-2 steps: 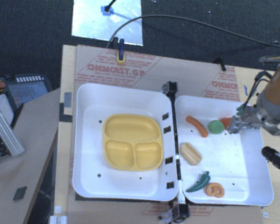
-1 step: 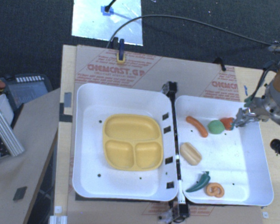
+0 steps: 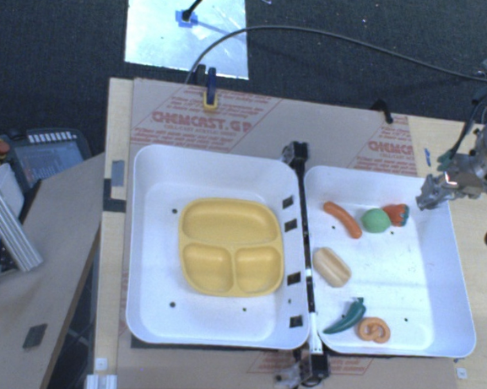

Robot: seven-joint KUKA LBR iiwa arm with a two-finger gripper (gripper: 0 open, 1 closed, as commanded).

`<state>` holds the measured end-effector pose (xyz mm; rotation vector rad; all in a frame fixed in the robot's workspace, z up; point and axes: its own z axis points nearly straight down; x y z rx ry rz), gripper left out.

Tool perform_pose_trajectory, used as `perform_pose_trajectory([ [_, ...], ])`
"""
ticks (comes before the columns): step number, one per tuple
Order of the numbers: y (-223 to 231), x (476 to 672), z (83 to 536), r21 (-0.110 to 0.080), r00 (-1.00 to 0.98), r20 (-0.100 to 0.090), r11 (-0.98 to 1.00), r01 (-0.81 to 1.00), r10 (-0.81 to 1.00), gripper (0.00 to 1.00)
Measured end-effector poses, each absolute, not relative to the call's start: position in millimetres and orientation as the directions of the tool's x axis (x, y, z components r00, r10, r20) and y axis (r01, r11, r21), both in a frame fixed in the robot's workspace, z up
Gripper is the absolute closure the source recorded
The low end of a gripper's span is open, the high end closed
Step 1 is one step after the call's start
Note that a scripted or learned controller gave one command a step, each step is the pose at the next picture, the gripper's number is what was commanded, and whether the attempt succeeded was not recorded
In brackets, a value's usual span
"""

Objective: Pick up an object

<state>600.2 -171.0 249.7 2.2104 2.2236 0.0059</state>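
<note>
Bench (image 3: 110, 220): two white bins side by side | left bin (image 3: 145, 308): yellow divided tray (image 3: 229, 246) | right bin (image 3: 439, 283): sausage (image 3: 343, 220), green ball (image 3: 377, 220), bun (image 3: 332, 267), green pepper (image 3: 347, 317), pretzel (image 3: 374, 330) | gripper (image 3: 434, 195): over right bin's far-right rim, apart from the items, nothing visibly held, finger opening: cannot tell

Sausage (image 3: 343, 220), green ball (image 3: 377, 221), bread roll (image 3: 332, 267), green pepper (image 3: 345, 318), pretzel (image 3: 375, 330), right bin (image 3: 440, 274)

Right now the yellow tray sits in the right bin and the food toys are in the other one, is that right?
No. The camera view shows the yellow tray in the left bin; the food toys, like the sausage, lie in the right bin.
</note>
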Motion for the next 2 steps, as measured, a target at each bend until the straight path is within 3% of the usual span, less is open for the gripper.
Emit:
perform_pose_trajectory([
  [2, -58, 576.2, 226, -0.001, -0.009, 0.002, 0.009, 1.0, 1.0, 1.0],
])
